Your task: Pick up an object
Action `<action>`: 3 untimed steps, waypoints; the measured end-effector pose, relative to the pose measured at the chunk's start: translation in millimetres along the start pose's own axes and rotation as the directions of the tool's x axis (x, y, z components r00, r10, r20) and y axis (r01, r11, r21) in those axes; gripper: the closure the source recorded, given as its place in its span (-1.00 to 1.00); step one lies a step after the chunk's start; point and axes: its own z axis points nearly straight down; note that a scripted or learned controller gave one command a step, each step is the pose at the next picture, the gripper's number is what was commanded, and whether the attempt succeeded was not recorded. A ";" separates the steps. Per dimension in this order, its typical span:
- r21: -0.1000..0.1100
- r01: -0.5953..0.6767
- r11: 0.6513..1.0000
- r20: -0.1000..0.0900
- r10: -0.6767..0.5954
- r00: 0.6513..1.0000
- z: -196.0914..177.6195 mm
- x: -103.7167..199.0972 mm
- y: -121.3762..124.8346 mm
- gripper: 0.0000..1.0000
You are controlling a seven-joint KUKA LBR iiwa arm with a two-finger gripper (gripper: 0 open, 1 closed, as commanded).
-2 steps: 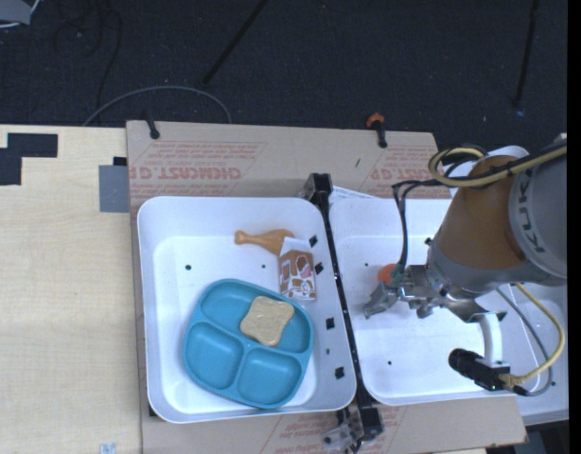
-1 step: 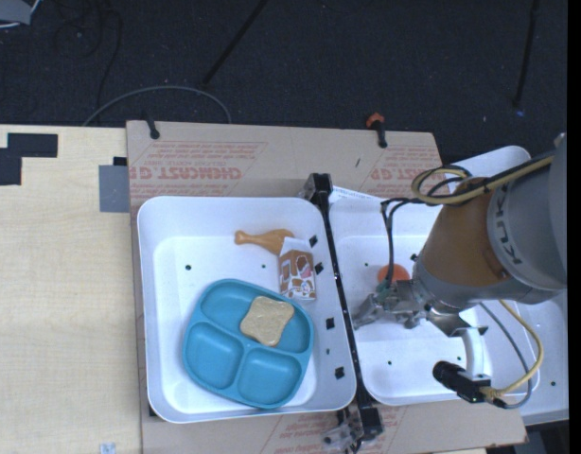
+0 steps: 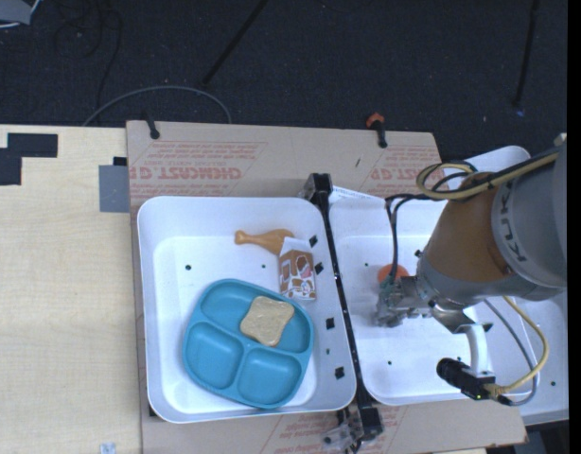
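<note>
My gripper (image 3: 387, 310) is down in the right bin (image 3: 404, 386), near its left-centre, under the grey arm with its orange band (image 3: 466, 244). A small orange object (image 3: 393, 273) lies just behind the gripper, partly hidden by the wrist; whether they touch is unclear. In the left bin (image 3: 163, 253) a blue divided plate (image 3: 229, 362) carries a tan slice of toast (image 3: 267, 320). Beside the plate stands a small brown-and-white carton (image 3: 297, 274), and a tan drumstick-shaped piece (image 3: 262, 239) lies behind it.
A black divider (image 3: 333, 282) runs between the two bins. Cables (image 3: 518, 348) loop off the arm over the right bin's right side. The bins rest on a cardboard sheet (image 3: 272, 164) on a light wooden bench (image 3: 54, 301).
</note>
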 end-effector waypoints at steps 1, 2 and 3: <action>-0.005 0.008 1.000 0.001 -0.008 1.000 -63.0 -0.9 0.0 1.00; -0.006 0.008 1.000 0.001 -0.008 1.000 -126.4 -1.4 0.1 1.00; -0.003 0.008 1.000 0.001 -0.008 1.000 -158.6 -2.3 0.6 1.00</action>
